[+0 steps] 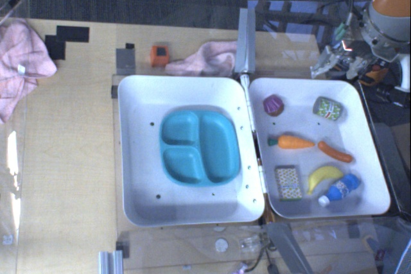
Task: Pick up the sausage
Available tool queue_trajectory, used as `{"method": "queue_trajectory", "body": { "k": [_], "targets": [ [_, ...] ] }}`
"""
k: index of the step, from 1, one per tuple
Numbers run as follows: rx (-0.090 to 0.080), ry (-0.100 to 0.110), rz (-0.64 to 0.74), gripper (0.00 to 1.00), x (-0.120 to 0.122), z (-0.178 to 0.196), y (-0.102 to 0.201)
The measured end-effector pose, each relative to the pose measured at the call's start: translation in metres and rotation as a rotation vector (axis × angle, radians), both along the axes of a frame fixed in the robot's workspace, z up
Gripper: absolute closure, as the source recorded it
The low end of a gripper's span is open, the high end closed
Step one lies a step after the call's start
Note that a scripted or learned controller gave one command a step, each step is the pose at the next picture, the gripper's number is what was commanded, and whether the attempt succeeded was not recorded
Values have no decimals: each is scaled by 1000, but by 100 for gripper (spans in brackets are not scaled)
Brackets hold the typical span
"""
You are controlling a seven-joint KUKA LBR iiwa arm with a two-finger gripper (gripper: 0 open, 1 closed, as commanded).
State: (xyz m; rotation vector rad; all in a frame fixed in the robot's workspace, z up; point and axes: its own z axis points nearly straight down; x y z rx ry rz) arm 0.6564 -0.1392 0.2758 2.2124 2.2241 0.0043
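The pick has not started, as far as the view shows: the sausage (335, 151) lies untouched on the floor of the right bin (379, 192), just right of the carrot (295, 142) and above the banana (323, 176) and the small blue bottle (340, 189). The gripper (335, 64) hangs above the far rim of that bin, well apart from the sausage, and nothing sits between its fingers; whether they are spread or closed I cannot tell, since the metal parts there blur together. Everything is left to do: move over the sausage, come down, close on it and lift. The sausage's long axis runs from upper left to lower right at a shallow slant, with its left end near the carrot's tip and its right end pointing toward the bin's right wall. A grip across the short width, near the middle, looks the most sensible.
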Motion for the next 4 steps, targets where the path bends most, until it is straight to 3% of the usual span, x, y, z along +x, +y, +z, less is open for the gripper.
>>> {"method": "queue_trajectory", "body": {
  "k": [1,2,3,4],
  "targets": [
    [0,0,156,0,-68,-106,-18],
    [0,-2,29,0,-122,-184,-54],
    [-2,-11,33,100,-118,-172,-54],
    [0,-4,-88,100,-113,-107,2]
  ]
}}
